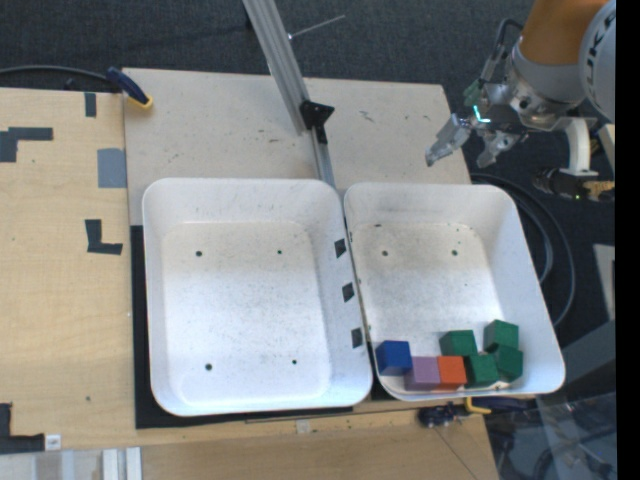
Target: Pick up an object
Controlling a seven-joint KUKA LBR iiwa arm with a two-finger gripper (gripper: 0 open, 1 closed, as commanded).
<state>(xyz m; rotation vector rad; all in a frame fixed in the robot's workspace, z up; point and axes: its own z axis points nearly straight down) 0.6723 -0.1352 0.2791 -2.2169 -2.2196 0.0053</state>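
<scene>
Hovering above the far right corner of the bench, my two-finger gripper (pixel 468 144) hangs outside both bins, beyond the far rim of the shallow white right-hand bin (pixel 520 230). My two fingers stand spread apart with nothing between them, so no object is in hand.

Candidates all sit in the near corner of that bin, well apart from me: a blue cube (pixel 394 356), a small purple block (pixel 426 371) touching it, an orange block (pixel 452 370) just beside the purple one, and a cluster of green blocks (pixel 489 349) packed against the near right wall. They crowd each other; exactly which faces touch I cannot resolve.

The shallow white left-hand bin (pixel 160 268) shows only its speckled floor.

Progress, as I judge it: nothing picked. Remaining: travel toward the near corner, descend over one block, close, lift. The blue cube looks the most accessible, having open floor on its far and left sides; the green ones near the wall seem a riskier grasp.
</scene>
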